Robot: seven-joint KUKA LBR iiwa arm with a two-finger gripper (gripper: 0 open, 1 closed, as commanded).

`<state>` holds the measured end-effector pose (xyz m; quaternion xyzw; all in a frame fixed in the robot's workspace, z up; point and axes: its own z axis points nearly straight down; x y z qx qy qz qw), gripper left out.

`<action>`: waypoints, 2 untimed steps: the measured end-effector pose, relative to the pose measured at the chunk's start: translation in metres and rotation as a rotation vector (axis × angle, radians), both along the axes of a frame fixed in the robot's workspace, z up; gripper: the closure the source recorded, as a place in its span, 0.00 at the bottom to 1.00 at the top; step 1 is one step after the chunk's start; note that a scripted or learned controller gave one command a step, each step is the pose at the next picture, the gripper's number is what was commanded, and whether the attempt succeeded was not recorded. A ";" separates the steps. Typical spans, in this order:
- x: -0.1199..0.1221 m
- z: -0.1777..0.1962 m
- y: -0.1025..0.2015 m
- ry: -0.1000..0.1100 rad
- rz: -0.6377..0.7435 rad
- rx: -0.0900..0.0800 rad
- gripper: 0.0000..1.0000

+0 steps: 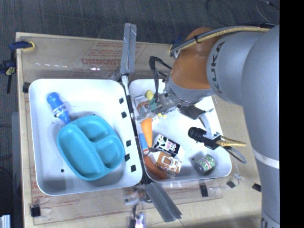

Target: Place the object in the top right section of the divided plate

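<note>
Pale bench [71, 61], dark floor [71, 8] around. Left bin [42, 175]: blue divided plate [90, 146], blue bottle [58, 106] beside. Right bin [187, 125]: carrot [147, 131], green can [205, 164], clutter. Pincer [154, 106] above carrot; grip state: cannot tell.

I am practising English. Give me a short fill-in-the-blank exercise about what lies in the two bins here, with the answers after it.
1. The blue divided plate lies in the white bin on the view's ___ side.
2. This plate has ___ sections.
3. The bottle beside it is ___ in colour.
4. The green can shares the other bin with an ___ carrot.

Missing words: left; three; blue; orange.
</note>
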<state>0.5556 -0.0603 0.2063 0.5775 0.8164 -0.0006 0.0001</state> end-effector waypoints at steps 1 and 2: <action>-0.039 -0.005 0.079 0.004 0.094 0.001 1.00; -0.039 -0.005 0.079 0.004 0.093 0.001 0.00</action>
